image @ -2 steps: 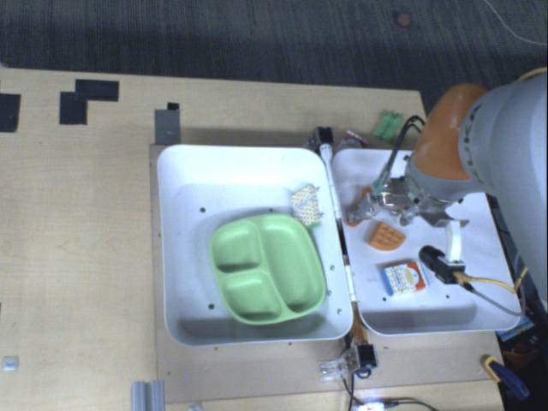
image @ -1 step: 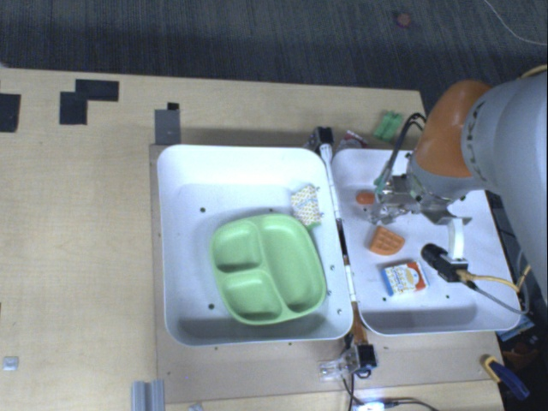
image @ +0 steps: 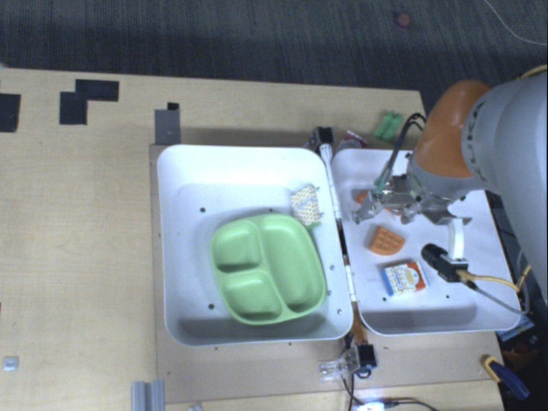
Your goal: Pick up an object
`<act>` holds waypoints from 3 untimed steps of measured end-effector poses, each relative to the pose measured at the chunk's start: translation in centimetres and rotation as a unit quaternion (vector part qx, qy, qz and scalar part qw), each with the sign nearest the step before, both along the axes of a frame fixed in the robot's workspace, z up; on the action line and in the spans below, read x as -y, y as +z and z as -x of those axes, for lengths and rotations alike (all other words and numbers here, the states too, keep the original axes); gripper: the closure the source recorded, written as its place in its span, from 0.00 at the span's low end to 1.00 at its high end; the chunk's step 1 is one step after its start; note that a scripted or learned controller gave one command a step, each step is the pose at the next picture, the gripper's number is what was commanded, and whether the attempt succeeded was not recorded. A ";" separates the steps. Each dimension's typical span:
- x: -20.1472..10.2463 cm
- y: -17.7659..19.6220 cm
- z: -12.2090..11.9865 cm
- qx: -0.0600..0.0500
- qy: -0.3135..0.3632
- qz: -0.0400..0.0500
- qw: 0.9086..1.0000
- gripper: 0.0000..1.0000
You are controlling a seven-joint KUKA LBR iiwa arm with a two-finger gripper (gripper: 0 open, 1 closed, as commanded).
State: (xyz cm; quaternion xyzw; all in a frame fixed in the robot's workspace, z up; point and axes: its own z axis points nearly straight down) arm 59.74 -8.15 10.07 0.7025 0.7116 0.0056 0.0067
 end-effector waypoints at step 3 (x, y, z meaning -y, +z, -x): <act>-8.4 8.5 -1.3 -0.006 -0.004 -0.002 1.000 1.00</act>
